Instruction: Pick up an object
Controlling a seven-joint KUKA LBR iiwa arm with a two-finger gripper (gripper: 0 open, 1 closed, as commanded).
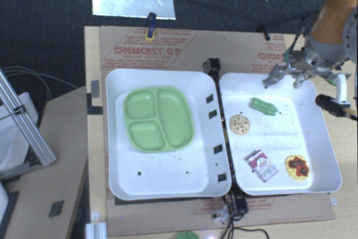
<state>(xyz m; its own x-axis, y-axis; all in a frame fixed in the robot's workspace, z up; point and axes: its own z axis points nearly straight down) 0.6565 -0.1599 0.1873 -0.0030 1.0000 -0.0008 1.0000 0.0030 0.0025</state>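
Two shallow white bins sit side by side on the counter (140, 42), and the split between them looks deliberate: the left bin (114, 120) carries one green divided tray (158, 119) with three compartments, a likely drop-off, while the right bin (321, 143) holds the loose things to be picked from.

Four small objects lie in that right bin, each well apart from the others, which leaves room for fingers to come down around any one of them. There is one green pickle-like piece (263, 106) near the upper middle, one round cookie (240, 124) just below it toward the divider, one small printed packet (261, 165) lower down, and one little pizza-like disc (297, 167) near the lower right corner. All four rest flat on the bin floor.

The end effector (288, 76) hangs over the far rim of the right bin, above and to the right of the green piece, with its two fingers spread apart and nothing between them. It touches none of the objects, so the pick is not yet made. The green piece is the nearest candidate; judged from this pose, the arm would need to move inward over the bin and descend before closing. Its long, narrow shape suggests a grasp across the short side would hold best.
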